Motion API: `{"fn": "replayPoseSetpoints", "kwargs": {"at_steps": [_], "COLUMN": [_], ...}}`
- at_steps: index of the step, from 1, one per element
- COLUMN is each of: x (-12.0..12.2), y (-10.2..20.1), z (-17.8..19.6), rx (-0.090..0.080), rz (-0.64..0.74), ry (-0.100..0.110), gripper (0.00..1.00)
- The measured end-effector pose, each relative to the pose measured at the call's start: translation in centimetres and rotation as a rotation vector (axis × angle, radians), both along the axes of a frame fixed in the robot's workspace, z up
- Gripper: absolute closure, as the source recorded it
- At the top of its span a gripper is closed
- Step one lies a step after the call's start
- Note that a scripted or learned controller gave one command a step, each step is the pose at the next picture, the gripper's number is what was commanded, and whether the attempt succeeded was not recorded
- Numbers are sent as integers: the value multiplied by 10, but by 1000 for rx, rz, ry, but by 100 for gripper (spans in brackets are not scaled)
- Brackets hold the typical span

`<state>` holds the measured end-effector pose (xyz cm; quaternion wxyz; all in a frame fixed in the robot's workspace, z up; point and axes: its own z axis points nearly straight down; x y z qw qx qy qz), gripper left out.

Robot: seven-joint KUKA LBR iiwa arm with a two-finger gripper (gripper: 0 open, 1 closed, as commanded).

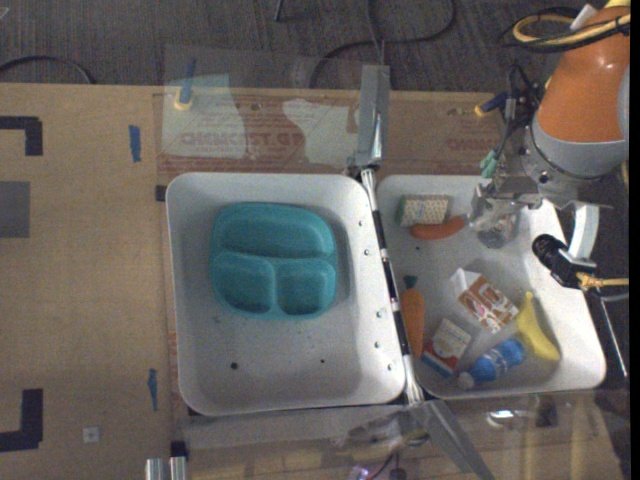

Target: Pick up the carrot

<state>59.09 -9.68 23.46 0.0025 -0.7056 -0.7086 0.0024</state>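
Note:
The carrot (413,320) is a short orange stick lying lengthwise against the left wall of the right bin (590,368), near its front. The gripper (495,222) hangs under the grey wrist and orange band over the back of that bin, up and to the right of the carrot and well apart from it. Just left of the gripper lies a reddish-orange elongated item (438,230). Nothing shows between the gripper and the carrot but bare bin floor.
The right bin also holds a pale speckled block (424,209), a printed box (486,302), a small packet (448,339), a blue bottle (496,362) and a yellow banana (538,329). A teal divided plate (272,258) sits in the left bin (200,368).

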Motion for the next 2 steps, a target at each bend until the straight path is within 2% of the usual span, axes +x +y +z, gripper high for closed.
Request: {"fn": "replayPoseSetpoints", "kwargs": {"at_steps": [1,2], "x": [-71,-102], "y": [-7,66], "z": [34,-4], "rx": [-3,-5], "rz": [-524,-654], "ry": [1,2], "gripper": [100,100]}}
